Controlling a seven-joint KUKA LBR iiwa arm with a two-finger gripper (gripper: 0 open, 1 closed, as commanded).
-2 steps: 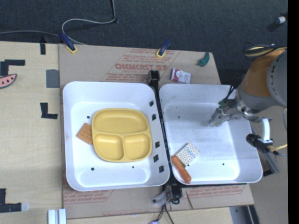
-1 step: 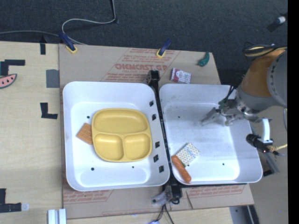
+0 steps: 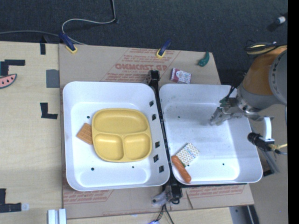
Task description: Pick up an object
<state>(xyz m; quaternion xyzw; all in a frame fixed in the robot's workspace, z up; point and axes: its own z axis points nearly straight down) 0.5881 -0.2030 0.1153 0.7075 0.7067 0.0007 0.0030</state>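
Tool: over right bin, grip state unreadable (too small to tell).
Orange object: right bin's near-left corner.

Robot lab: clamped cardboard bench, tape markers, cables.

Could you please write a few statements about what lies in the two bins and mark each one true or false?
1. The yellow divided plate lies in the left bin. True.
2. The orange sausage-shaped toy lies in the left bin. False: it lies in the right bin, near its front left corner.
3. The tool hangs over the right bin. True.
4. The tool holds the patterned packet. False: the packet lies on the bin floor, well apart from the tool.
5. A brown cracker-like piece pokes out at the plate's left edge. True.
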